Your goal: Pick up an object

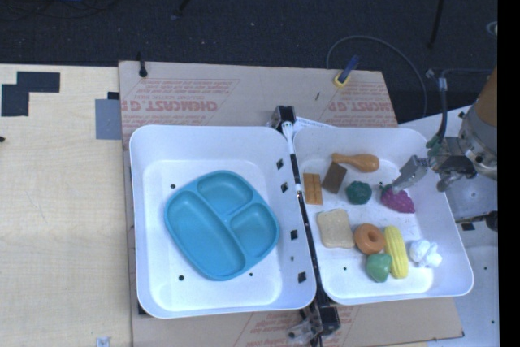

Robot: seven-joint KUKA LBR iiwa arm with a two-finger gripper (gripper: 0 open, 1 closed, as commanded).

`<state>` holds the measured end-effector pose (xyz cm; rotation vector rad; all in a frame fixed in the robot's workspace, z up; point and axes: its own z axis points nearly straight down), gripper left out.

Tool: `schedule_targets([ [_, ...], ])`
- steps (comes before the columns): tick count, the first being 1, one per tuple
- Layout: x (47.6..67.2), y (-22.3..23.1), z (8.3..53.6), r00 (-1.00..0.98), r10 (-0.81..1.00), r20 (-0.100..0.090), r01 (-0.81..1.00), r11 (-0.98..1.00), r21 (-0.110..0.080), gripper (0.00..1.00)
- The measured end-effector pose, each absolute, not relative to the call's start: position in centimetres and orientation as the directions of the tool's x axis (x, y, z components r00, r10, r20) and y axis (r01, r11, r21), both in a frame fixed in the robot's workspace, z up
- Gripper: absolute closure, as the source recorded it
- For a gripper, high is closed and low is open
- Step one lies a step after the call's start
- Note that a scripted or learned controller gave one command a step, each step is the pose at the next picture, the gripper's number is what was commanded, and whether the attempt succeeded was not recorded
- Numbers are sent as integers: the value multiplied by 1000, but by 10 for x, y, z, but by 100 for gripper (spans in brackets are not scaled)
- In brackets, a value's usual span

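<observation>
On the far left the desk is bare pale wood, and a sheet of cardboard lies under the 2 white bins, probably to keep them from sliding.

The left bin holds 1 thing, a blue divided plate lying flat and a little askew; it looks like somewhere to put things down rather than something to lift.

The right bin carries the toy food, scattered loosely so each piece can be reached from above. Just past the divider lies a small tan wafer, with a brown block beside it and a slice of bread below. Further on come an orange drumstick near the back wall, a dark green ball, a doughnut and a green vegetable. A yellow corn cob touches the doughnut's right side, and a white lump sits beyond it.

The claw reaches in from the right, low over a purple piece, which I take to be its target. The metal tips sit just above and beside that piece, but I cannot tell whether they are spread or pinched, and nothing shows clearly between them. The purple piece looks to be resting on the bin floor, so I judge the grab is not made yet.
</observation>
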<state>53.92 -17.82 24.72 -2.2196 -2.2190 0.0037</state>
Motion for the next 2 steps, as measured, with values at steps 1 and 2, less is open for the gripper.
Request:
schedule_targets([
  [1, 477, -140, 153, 1, 1000, 3, 1000, -1, -9, 0],
  [2, 483, -128, 88, 4, 1000, 3, 1000, -4, -5, 0],
])
